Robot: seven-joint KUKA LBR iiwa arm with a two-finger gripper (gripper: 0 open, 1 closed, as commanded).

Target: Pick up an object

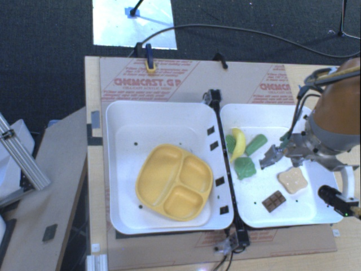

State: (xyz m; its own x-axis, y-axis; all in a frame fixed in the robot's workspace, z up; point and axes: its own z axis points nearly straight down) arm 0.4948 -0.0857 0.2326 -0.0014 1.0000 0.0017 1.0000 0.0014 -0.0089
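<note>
Two shallow white plastic bins sit side by side on the bench point(169, 75), which is covered by a sheet printed with red lettering. The left bin point(163, 114) holds a yellow plastic tray point(174, 181) with three compartments, lying slightly turned near the bin's middle.

The right bin point(293, 216) holds several small things. A yellow banana-shaped toy point(239, 141) lies toward the far left of this bin, touching a small green piece at its left and lying just beside a green elongated toy point(255, 144) on its right. A rounder green lumpy toy point(244, 167) lies just nearer than these. A pale beige toast-shaped piece point(292, 180) lies to the right, and a dark brown chocolate-bar piece point(274, 201) lies nearer, close to the bin's near wall.

The grey arm with its orange band point(338, 103) reaches in from the right over the right bin. Its claw point(272, 157) is above the bin floor between the green lumpy toy and the toast-shaped piece, apart from both. Whether the claw is spread or pressed together cannot be told; nothing is seen pinched in it.
</note>
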